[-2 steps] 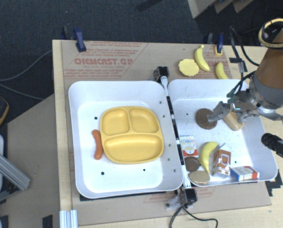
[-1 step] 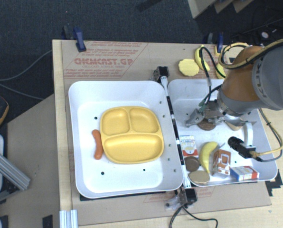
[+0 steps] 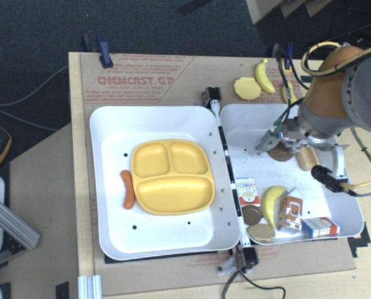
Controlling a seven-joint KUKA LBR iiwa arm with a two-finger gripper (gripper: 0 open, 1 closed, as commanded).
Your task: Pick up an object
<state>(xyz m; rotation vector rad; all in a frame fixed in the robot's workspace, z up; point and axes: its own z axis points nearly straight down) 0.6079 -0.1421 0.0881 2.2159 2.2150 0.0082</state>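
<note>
The gripper hangs low in the upper part of the right bin. Its jaws are hidden from above by the wrist, so I cannot tell how wide they stand or whether anything is between them. A brown round thing peeks out just under it, and a tan cylinder lies just to its right, partly covered by the arm.

Lower in the same bin lies a crowded cluster: a banana with its long axis running from upper right to lower left, a small carton to its left, two round cookies below, a red-and-white box touching the banana's right side, and a blue-and-white box toward the lower right corner.

The left bin holds a yellow divided plate in the middle, with a sausage standing nearly upright in the frame just left of it.

Outside the bins, near the top of the bench, a second banana and a yellow lump rest side by side.
</note>
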